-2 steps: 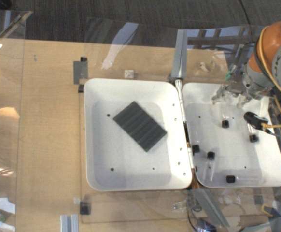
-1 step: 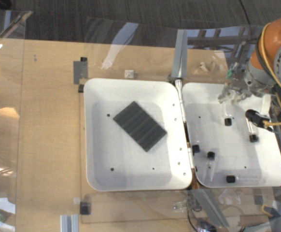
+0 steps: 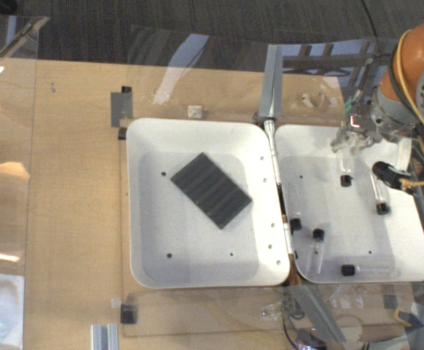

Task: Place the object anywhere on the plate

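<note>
I see the bench carrying two white bins side by side: the left bin holds a dark ribbed slab, which I take to be the plate, lying flat and turned at an angle near the middle. The right bin holds several small things, clear sticks with black ends, scattered across its floor: one near the top centre, one toward the right, one low and left of centre, plus a small black piece near the bottom wall. I judge one of these to be the object. The arm reaches in at the upper right, and its gripper hangs over the right bin's top edge, just above the first stick; I cannot tell whether it is released or clenched, and I see nothing between its tips. My worry is that the sticks are thin and clear, so a grasp could close on air or knock one away, and a carry across the divide between bins could drop it short.
</note>
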### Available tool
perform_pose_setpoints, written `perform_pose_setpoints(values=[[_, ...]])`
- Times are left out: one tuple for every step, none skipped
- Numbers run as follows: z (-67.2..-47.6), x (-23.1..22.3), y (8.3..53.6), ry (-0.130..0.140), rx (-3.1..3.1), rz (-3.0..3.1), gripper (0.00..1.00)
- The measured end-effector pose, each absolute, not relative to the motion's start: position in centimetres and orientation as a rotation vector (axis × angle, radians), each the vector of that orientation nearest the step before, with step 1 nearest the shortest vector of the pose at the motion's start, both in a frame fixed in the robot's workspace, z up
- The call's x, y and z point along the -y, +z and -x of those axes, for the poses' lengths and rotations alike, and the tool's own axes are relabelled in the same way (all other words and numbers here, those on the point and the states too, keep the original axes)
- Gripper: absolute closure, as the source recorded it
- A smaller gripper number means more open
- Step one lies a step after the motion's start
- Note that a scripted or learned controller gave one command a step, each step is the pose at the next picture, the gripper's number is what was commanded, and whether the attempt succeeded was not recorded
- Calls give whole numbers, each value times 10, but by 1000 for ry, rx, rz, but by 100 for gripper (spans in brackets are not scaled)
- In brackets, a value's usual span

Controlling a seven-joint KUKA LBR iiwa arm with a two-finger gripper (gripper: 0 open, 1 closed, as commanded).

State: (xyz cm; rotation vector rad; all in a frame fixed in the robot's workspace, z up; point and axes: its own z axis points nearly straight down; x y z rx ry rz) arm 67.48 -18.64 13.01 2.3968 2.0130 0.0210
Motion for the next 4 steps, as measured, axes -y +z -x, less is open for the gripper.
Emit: perform_pose_setpoints(values=[[-676,185,142,27,-2014,-2392,100],[-676,185,142,27,-2014,-2392,0],[-678,185,154,34,-2015,-2387,100],[-678,185,154,34,-2015,-2387,0]])
